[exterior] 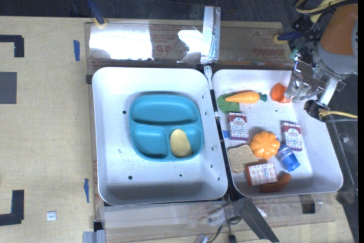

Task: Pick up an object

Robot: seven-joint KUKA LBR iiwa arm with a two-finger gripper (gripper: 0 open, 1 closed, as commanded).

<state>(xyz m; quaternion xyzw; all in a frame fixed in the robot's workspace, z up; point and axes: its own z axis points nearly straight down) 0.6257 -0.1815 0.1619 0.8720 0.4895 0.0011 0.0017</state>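
Note:
My gripper (297,89) hangs over the far right corner of the right bin (333,171), below the grey wrist and its orange band. A small orange-red ball (277,92) lies just to its left, close against it; whether they touch I cannot make out. A carrot with a green top (242,98) lies further left along the bin's far side. In the middle of the bin sit a small orange pumpkin (265,144), two red cartons (237,125) (292,135), a slice of bread (240,157), a red-labelled pack (261,173) and a small blue piece (289,160).
The left bin (108,122) holds a blue divided plate (162,111) with a yellow oval item (180,142) in its lower right compartment. A clear plastic sheet (148,37) stands behind the bins. Yellow cables (318,0) loop by the arm at the upper right.

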